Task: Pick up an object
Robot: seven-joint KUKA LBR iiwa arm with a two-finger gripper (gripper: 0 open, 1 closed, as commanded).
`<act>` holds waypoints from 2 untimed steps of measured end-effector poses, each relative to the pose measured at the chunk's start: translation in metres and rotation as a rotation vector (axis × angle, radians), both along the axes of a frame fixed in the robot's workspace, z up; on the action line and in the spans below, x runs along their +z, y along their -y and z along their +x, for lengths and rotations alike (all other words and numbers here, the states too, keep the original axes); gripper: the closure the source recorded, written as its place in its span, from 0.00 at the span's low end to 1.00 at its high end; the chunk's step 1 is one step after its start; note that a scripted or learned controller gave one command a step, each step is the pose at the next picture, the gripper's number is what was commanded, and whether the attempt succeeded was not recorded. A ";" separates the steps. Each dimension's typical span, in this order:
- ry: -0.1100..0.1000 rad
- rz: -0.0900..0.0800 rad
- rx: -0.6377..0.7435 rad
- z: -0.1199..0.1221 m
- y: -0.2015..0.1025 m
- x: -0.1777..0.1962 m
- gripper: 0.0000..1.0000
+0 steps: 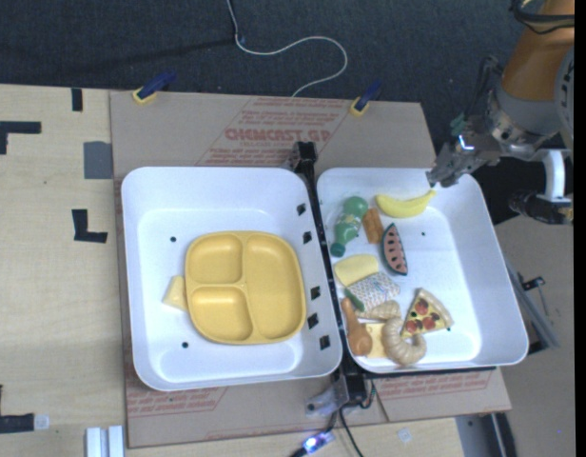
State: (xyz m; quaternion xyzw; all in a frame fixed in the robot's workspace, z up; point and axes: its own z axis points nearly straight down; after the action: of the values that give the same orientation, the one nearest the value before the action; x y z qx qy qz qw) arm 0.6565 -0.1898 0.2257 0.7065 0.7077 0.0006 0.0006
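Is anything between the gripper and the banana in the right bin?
Nothing visible. The gripper sits at the right bin's upper rim, right beside the banana's tip. The watermelon slice and green bottle lie beyond it.

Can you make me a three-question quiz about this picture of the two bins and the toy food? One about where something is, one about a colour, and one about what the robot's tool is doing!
1. Where is the sectioned plastic tray?
A. In the left white bin
B. In the right white bin
C. On the brown cardboard sheet

2. What colour is that tray?
A. Red
B. Yellow
C. Blue

3. Where is the tool?
A. Over the tray
B. At the right bin's far rim, beside the yellow toy banana
C. Down among the toys at the near end, by the toy pizza slice

Answers: 1 A, the tray lies in the left bin. 2 B, it is yellow all over. 3 B, the tool's tip sits by the banana's end, at the far rim.
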 end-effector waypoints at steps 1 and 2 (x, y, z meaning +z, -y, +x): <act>-0.004 0.002 0.003 -0.031 -0.055 -0.004 1.00; -0.006 0.001 0.003 -0.057 -0.099 -0.015 1.00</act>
State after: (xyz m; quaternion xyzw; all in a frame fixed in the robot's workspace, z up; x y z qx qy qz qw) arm 0.5993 -0.0907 0.2112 0.7055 0.7087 -0.0009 -0.0018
